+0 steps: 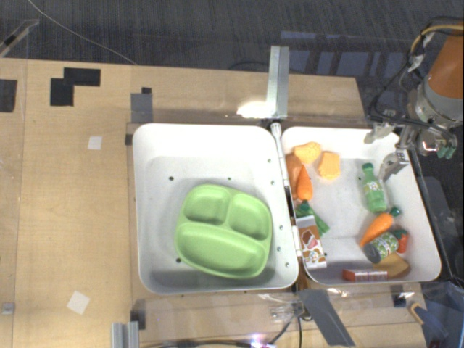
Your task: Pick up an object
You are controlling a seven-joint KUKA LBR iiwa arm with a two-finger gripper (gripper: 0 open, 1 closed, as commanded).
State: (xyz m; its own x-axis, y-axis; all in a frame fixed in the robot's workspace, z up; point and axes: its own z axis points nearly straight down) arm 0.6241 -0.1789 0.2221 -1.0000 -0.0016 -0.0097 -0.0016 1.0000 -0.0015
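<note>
My gripper [388, 149] hangs over the back right corner of the right bin [341, 212], its two fingers [396, 164] spread apart with nothing between them. Just in front of it and slightly left lies a green bottle [373, 191]. Further forward are an orange carrot [377, 228] and a dark can [384, 246]. Two yellow-orange food pieces [307, 153] [330, 165] lie at the back left of this bin, beside another carrot [300, 180] along the left wall.
A small printed carton [312, 245], a red bar [366, 274] and a brown piece [396, 266] sit along the right bin's front. The left bin [156, 187] holds a green divided plate [225, 230]. A metal post [278, 82] stands behind the bins.
</note>
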